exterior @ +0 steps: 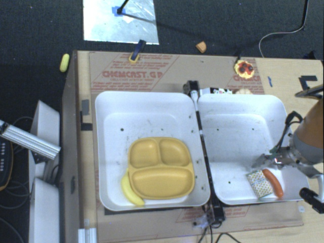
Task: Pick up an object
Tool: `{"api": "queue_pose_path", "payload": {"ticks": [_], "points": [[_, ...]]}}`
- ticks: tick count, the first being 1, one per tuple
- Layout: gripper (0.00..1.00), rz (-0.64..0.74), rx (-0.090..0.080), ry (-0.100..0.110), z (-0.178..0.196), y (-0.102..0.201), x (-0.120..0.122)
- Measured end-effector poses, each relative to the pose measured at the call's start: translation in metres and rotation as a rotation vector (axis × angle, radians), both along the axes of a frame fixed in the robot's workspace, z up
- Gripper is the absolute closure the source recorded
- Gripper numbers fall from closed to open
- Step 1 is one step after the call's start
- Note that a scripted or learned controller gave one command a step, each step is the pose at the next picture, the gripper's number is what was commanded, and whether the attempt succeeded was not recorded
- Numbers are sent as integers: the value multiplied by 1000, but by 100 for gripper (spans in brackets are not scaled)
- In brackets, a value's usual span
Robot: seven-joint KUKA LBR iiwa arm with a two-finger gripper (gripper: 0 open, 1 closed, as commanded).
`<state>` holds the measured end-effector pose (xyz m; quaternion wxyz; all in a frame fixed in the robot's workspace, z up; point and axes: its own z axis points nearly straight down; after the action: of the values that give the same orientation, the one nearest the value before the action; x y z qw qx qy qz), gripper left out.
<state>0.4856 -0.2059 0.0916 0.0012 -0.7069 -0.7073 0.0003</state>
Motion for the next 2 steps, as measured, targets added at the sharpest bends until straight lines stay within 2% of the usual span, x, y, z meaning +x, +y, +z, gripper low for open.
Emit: {"api": "queue_pose_path", "payload": {"ticks": [1, 2], "points": [[100, 1, -2, -6, 12, -1, 2], [0, 1, -2, -5, 12, -1, 2]]}}
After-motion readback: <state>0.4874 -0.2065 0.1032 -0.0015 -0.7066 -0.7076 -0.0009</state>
